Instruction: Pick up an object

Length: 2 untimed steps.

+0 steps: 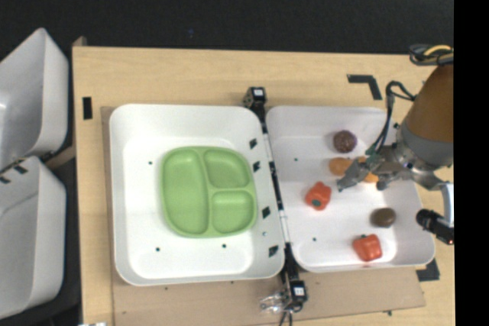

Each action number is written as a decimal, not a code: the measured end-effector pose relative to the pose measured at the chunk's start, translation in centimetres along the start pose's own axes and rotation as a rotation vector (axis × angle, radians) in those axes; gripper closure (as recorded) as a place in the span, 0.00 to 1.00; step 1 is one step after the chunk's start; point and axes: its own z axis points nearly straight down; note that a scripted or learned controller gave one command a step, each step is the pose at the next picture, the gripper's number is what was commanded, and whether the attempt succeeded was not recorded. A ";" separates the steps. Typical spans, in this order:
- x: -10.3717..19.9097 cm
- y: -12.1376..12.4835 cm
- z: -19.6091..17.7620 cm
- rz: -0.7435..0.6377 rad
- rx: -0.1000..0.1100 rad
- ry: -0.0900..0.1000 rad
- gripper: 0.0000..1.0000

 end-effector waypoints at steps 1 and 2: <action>0.2 -0.2 4.3 0.003 -0.001 0.000 0.00; 0.1 -0.2 6.8 0.005 -0.003 -0.001 0.00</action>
